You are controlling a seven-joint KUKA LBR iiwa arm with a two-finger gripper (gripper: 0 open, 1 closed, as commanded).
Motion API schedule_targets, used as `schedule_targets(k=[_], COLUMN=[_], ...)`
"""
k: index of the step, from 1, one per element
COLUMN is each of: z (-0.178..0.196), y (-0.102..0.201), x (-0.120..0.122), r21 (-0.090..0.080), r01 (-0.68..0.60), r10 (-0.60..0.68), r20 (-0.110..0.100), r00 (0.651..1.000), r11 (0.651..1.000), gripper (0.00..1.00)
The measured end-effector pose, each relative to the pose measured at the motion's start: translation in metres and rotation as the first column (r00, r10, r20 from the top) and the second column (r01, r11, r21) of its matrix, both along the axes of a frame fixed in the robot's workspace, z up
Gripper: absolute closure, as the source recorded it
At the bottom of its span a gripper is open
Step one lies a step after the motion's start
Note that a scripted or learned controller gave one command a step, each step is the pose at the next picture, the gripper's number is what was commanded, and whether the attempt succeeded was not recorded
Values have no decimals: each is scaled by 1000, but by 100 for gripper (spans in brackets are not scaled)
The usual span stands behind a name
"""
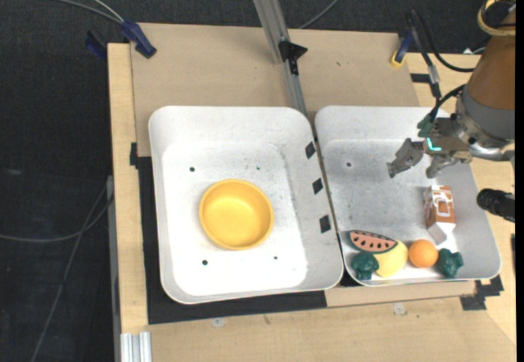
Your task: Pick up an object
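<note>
The gripper (419,160) is seen above the right bin (368,188) with fingers spread and nothing held between them, while a carton (440,207), orange (422,254), watermelon slice (372,242) and lemon (393,260) are gathered along the bin's near edge.

yellow bowl (236,213), orange ball (422,254), white bins (176,133)

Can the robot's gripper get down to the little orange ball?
Probably yes. The gripper is above the right bin, and nothing covers the orange ball, though a yellow fruit and green toy crowd its sides.
</note>
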State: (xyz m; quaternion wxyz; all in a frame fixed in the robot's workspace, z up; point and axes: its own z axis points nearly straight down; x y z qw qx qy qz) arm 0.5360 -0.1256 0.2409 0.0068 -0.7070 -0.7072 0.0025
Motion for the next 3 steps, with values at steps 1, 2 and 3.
schedule_targets(k=[1,2,3], z=[3,-58,-108], y=[0,10,4], x=[1,-2,-11], r21=[0,1,1], r01=[0,0,2], r10=[0,0,-2], r20=[5,-5,-2], r00=[1000,1000,1000], r11=[1000,1000,1000], gripper=[0,0,0])
